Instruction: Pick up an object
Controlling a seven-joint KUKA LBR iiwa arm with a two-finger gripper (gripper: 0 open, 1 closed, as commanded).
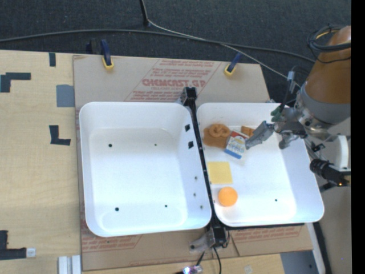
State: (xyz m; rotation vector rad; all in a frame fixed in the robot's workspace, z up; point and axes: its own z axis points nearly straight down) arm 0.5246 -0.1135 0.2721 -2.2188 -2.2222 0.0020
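Note:
The right bin [296,207] holds a brown pretzel-shaped piece [217,134], a small white, blue and red packet [235,147], a small orange piece [246,131], a flat yellow square [219,172] and an orange ball [227,196]. My gripper [271,137] hangs over the upper right part of this bin, just right of the packet. It is open, its two fingers are spread apart, and nothing is between them. One grey finger [259,135] points toward the packet and stops short of it.
The left bin [91,153] sits beside the right one, with a black divider clamp [189,96] at the top where they meet. Two yellow clamps [107,61] hold the cardboard sheet under the bins. Cables run across the dark floor behind.

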